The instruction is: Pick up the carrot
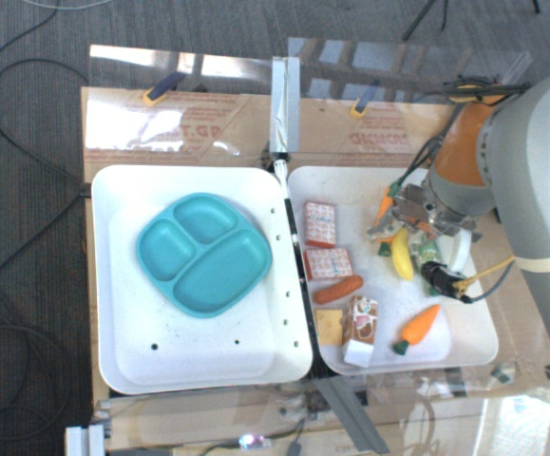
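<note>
The carrot (419, 325) is orange with a green top and lies tilted in the front right part of the right bin (474, 350), its green end toward the front. My gripper (409, 217) hangs over the back right of that bin, well behind the carrot and apart from it. The gripper sits just above a yellow banana (403, 256) and some green pieces (429, 251). A small orange piece (386, 204) shows at the gripper's left side; whether it is held cannot be told.
The right bin also holds two small red-and-white boxes (320, 223) (328, 263), a red sausage (337, 290), a tan cracker (329, 327) and a brown-and-white carton (360, 329). In the left bin (123, 340) lies a teal divided plate (205, 253). The grey arm (531, 179) covers the right bin's right side.
</note>
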